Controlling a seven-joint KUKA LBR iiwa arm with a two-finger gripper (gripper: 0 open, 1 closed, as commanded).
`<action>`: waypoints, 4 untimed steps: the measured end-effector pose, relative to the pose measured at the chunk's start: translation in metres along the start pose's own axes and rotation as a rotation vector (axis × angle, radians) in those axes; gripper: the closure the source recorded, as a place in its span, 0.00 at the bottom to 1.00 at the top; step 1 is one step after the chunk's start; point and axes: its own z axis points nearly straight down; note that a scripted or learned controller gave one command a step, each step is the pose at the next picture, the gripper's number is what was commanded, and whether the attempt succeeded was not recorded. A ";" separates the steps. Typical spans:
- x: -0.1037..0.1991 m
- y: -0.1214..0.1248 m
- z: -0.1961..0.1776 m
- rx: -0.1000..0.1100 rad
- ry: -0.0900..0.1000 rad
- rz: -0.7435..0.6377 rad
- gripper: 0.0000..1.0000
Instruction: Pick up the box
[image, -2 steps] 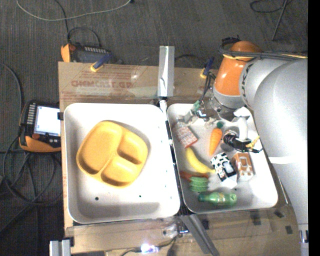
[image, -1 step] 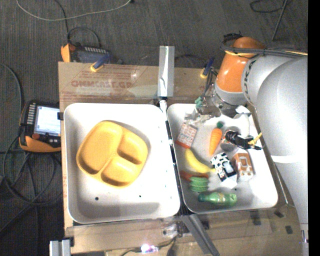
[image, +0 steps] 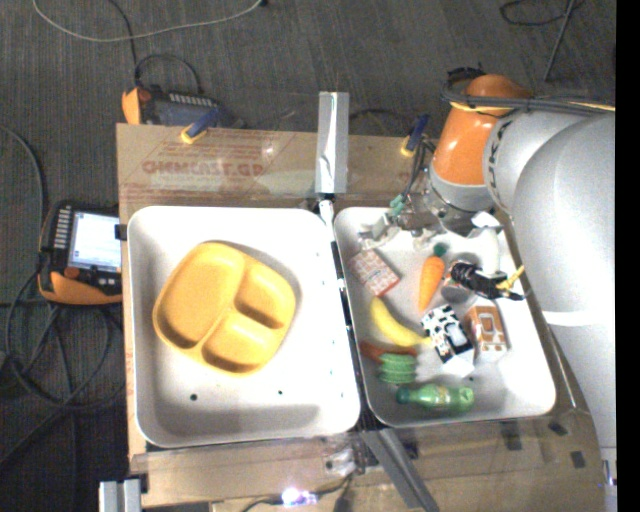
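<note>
Little can be read here. The flattened cardboard sheet (image: 215, 172) lying behind the two bins carries a line of faded red block lettering across its top, mirrored or upside down from this angle and too washed out to spell. The handheld pendant (image: 85, 250) left of the left bin has a lit screen with pale rows on it, too small to make out. In the right bin, the small orange and white box (image: 489, 333) has printed panels, and the small pink packet (image: 373, 270) bears a checked pattern, but no word or number on either is legible.
</note>
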 end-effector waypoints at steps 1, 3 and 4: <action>0.008 -0.028 0.012 0.004 0.003 -0.011 0.00; 0.007 -0.026 0.000 0.000 0.002 -0.009 0.00; 0.010 -0.076 0.010 0.001 0.005 -0.092 0.00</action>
